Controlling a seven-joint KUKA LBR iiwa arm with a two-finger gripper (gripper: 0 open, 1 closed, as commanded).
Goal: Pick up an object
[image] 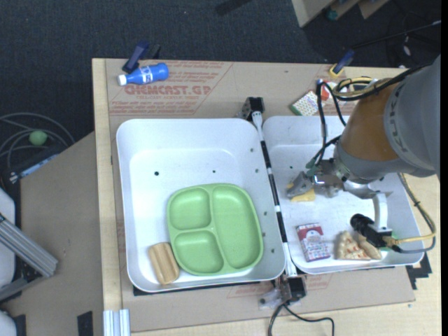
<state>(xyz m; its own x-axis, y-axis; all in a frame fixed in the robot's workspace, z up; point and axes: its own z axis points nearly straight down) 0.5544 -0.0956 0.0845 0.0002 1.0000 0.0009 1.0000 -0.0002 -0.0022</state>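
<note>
1. Arm (413,117): the grey arm enters from the right side of the camera view and extends over the right bin (287,152). The orange band (365,128) sits above the wrist.

2. Gripper (302,185): positioned low over the left half of the right bin, near the divider between the two bins. Its opening width cannot be determined from this angle. No object is visibly held.

3. Yellow wedge (304,197): lies on the floor of the right bin, just beside the gripper tip on the near side. Whether they touch cannot be determined.

4. Other contents of the right bin: a red-and-white packet (311,241) lies near the front wall, with a pizza slice (352,248) just beside it to the right. Both are apart from the gripper.

5. Left bin (140,159): holds a green divided plate (213,226) toward the front. A tan bread piece (163,262) lies against the plate's front-left edge.

6. Bench (210,89): a blue-and-white bottle (143,74) lies behind the left bin.
</note>
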